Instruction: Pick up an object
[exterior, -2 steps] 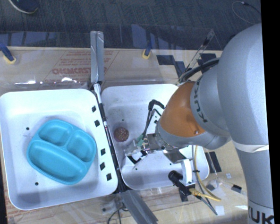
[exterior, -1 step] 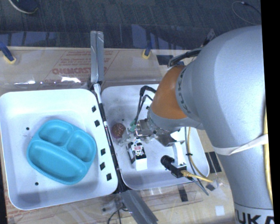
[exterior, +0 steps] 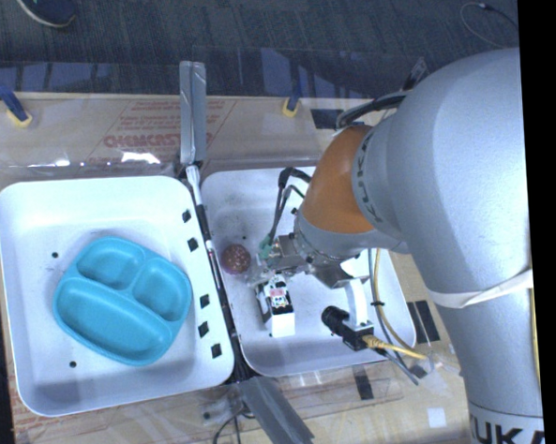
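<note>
Object candidate: small round brownish-red ball [exterior: 235,257], lying in the right white bin [exterior: 310,360], near the bin's left wall.
Gripper [exterior: 278,305]: low inside the right white bin, just right of and below the ball, apart from it.
Fingers: state cannot be determined.
Blue three-compartment plastic tray [exterior: 123,296]: in the left white bin [exterior: 34,372].

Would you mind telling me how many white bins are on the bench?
2. The left bin holds a blue tray; the right bin holds a small ball, with the arm covering much of it.
</note>
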Robot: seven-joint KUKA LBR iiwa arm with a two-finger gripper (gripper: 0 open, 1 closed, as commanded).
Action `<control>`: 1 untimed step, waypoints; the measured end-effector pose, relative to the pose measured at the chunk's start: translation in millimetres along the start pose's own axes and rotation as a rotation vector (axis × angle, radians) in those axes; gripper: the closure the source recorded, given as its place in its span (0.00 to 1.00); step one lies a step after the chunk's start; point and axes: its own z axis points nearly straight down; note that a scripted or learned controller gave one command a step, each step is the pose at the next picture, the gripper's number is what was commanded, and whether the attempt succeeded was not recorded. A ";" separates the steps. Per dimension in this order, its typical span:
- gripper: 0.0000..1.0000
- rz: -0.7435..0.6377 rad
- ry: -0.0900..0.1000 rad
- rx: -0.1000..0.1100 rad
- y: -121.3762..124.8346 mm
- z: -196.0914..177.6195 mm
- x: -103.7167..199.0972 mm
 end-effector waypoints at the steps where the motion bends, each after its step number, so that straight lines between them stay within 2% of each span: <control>1: 1.00 0.007 -0.003 -0.009 -2.6 -249.9 -16.0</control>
